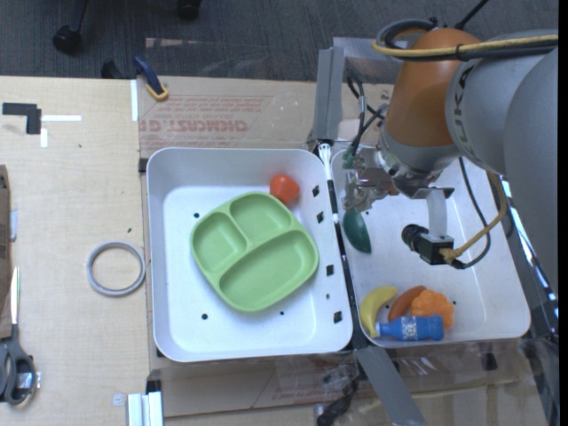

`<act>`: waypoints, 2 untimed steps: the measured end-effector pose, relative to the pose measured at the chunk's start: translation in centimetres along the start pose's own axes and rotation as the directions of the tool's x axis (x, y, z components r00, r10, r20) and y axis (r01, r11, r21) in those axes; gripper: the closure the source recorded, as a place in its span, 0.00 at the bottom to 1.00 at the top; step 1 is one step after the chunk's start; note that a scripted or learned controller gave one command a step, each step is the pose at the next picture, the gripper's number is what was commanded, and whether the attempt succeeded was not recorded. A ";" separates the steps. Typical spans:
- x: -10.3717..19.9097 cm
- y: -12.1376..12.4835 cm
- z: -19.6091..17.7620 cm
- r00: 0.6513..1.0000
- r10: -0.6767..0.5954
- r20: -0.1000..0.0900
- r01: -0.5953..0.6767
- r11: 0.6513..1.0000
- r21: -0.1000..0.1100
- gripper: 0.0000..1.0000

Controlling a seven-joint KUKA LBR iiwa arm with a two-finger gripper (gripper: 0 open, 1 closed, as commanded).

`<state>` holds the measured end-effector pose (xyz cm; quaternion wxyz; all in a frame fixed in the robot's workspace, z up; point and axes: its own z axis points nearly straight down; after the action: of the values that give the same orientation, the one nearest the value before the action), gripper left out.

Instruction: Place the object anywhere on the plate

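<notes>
A green three-compartment plate [257,251] lies in the middle of the left bin [177,327]. My gripper [358,204] hangs over the divider between the two bins, just right of the plate's upper right edge. A dark green teardrop-shaped object [357,230] hangs from its fingertips, its narrow top pinched between them. The object is above the right bin's [488,264] left edge, apart from the plate.
A small orange-red ball [284,187] sits in the left bin just beyond the plate. In the right bin's near corner lie a banana [376,305], an orange item [421,302] and a blue bottle [408,328]. A tape ring [115,267] and scissors [13,366] rest on the bench at left.
</notes>
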<state>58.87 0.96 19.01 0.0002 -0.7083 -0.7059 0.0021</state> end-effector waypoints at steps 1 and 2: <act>7.5 2.7 -0.1 1.000 -0.004 -0.001 0.004 1.000 0.000 1.00; 12.5 7.3 7.6 1.000 -0.005 -0.002 0.005 1.000 -0.015 1.00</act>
<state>66.20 13.39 11.35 -0.0044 -0.7067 -0.7075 -0.0039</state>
